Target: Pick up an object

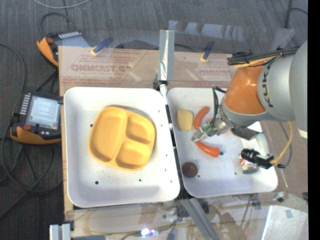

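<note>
In the right bin (260, 184) lie a pale yellow potato-shaped piece (185, 119), an orange-red sausage-shaped piece (201, 116), a red-orange pepper with a green tip (208, 148) and a dark brown round piece (189, 169). My gripper (204, 132) hangs low over the bin's left half. It sits between the sausage-shaped piece above it and the pepper just below it. The gripper's metal tip is close to the pepper's left end, and I cannot tell whether it touches it.
The left bin (75, 184) holds a yellow compartment tray (122, 137). A small white and red item (248, 169) lies near the right bin's right side. A handheld controller (37, 117) rests on the floor to the left of the bench.
</note>
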`<state>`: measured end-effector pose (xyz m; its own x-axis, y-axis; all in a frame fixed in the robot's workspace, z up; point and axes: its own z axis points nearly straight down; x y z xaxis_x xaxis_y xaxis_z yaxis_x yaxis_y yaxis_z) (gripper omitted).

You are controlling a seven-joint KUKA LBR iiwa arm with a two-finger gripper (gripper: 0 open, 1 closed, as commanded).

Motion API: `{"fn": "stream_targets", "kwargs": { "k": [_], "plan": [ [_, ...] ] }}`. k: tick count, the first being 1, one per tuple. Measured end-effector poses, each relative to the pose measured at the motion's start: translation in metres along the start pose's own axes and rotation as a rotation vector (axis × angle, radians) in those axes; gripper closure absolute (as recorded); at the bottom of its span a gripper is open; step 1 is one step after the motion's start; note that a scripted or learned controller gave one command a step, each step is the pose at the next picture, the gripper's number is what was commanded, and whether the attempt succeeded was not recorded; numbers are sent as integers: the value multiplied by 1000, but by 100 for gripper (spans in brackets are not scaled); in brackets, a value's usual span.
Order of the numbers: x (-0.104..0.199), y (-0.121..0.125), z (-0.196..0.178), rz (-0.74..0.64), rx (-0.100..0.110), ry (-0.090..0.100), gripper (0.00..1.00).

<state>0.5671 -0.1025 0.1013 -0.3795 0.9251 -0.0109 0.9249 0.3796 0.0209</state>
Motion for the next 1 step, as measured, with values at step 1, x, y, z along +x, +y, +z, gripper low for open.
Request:
{"fn": "stream_targets", "kwargs": {
  "k": [1],
  "plan": [
    [6, 9, -153, 40, 21, 8, 100]
  ]
}}
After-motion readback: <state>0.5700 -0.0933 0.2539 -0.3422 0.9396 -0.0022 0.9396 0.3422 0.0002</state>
